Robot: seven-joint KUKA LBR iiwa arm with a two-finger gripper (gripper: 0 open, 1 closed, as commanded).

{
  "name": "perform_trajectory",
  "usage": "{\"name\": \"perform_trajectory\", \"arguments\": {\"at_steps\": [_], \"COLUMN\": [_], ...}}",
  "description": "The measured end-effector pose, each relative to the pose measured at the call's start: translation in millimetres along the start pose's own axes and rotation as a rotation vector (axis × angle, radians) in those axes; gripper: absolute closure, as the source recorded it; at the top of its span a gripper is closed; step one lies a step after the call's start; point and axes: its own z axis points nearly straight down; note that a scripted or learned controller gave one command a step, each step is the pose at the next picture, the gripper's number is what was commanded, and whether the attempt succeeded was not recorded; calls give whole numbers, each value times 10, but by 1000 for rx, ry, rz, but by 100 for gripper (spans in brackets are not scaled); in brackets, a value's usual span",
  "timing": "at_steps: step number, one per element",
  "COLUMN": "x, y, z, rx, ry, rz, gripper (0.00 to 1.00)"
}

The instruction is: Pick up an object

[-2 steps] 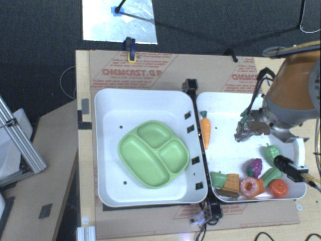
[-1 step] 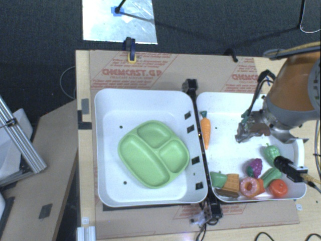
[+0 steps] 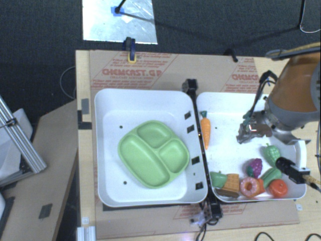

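Green plate [image 3: 153,153]: lay in the left bin [image 3: 108,104].
Toy food: carrot [image 3: 204,129] upper left of the right bin [image 3: 225,102], donut [image 3: 249,186] at bottom.
Claw [image 3: 246,133]: hung over the right bin; open or shut, I cannot tell.

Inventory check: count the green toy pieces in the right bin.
3: one at the front-left corner, one beneath the arm, one beside the tomato. Others may hide.

Grey arm [image 3: 296,115] w/ orange band, black cable, metal gripper [image 3: 248,130].
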Motion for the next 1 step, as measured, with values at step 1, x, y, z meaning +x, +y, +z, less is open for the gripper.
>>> {"name": "perform_trajectory", "arguments": {"at_steps": [1], "x": [45], "y": [160], "z": [-124], "rx": [-2], "ry": [0], "rz": [-5], "gripper": [100]}}
